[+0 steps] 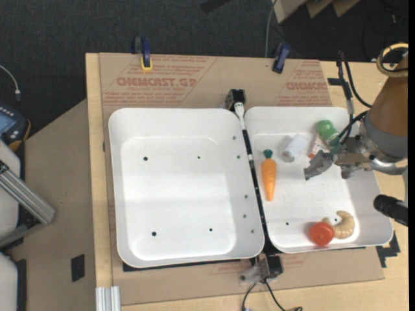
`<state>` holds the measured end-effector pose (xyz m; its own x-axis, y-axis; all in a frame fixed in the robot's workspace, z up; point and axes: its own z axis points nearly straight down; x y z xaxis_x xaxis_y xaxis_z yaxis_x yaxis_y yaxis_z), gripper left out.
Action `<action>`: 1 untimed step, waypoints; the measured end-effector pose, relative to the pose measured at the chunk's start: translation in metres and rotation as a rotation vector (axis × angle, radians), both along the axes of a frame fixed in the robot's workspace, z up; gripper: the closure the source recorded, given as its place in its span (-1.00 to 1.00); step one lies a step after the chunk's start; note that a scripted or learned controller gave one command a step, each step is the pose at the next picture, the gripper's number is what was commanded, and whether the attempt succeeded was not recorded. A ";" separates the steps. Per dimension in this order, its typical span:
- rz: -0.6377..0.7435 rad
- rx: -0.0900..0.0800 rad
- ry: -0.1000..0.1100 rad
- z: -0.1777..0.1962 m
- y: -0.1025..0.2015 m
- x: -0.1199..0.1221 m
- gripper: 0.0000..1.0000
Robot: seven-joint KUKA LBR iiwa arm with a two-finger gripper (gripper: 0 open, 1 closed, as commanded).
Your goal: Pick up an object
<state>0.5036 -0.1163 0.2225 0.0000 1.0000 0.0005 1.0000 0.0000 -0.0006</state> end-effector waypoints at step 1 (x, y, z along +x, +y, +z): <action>0.002 -0.004 -0.004 -0.122 -0.035 0.086 -1.00</action>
<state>0.5898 -0.1509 0.1006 -0.0017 1.0000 -0.0031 1.0000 0.0017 0.0038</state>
